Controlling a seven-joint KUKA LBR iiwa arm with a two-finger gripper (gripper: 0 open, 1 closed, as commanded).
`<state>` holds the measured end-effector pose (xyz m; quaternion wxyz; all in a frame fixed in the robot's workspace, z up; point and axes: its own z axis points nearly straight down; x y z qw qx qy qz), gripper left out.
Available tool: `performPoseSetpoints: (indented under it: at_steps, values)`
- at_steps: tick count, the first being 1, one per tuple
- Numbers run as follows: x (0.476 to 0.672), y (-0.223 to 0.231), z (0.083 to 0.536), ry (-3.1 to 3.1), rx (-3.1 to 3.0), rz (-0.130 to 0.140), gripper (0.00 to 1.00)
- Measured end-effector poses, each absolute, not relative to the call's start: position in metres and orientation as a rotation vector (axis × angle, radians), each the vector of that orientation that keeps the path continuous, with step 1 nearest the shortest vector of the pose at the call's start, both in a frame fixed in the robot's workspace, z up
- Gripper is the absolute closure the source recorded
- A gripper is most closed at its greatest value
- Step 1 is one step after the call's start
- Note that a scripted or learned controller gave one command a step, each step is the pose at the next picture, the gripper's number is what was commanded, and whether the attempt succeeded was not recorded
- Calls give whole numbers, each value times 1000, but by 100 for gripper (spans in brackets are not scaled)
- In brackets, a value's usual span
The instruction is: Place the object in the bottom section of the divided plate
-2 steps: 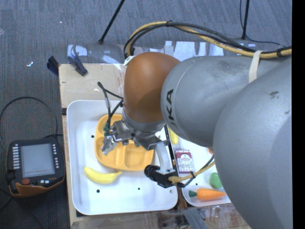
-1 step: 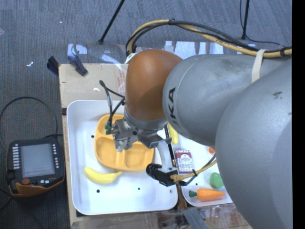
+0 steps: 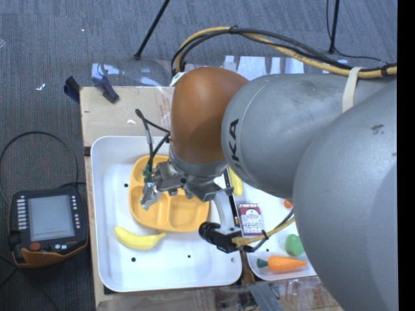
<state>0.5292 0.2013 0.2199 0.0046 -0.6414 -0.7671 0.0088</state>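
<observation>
I'm reading the yellow banana [image 3: 139, 238] as the object to move. It lies on the floor of the left white bin [image 3: 104, 173], just below the lower left rim of the yellow divided plate [image 3: 170, 214], close to it but I can't say whether they touch. Its long axis runs roughly left to right, with a slight upward curve at both ends.

Now the gripper [image 3: 149, 196]: it hangs over the left part of the plate, so the banana sits below it and a little to the left from my view. I see nothing of the banana between the fingers, and I can't tell from here how wide the claw stands, the wrist hides too much.

My call: the move ahead is a short drop toward the near side of the bin, with the wrist turned so the claw closes across the banana's short width, then a lift back up into the plate's lower section.

Further out, the right bin [image 3: 262, 274] holds a small red box [image 3: 250, 218], a green item [image 3: 294, 244] and a toy carrot [image 3: 285, 263]. A teach pendant [image 3: 47, 220] sits on the floor to the left.
</observation>
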Motion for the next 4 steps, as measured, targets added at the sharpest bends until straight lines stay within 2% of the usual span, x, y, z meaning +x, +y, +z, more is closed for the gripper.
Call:
performPoseSetpoints:
  at_steps: [1,2,3,4]
  values:
    - [544,234,320,-2660,-1666,10,0]
    - [544,237,326,-2664,-1654,20,100]
    - [499,220,176,-2615,-1729,15,100]
    - [581,201,245,-2730,-1550,7,100]
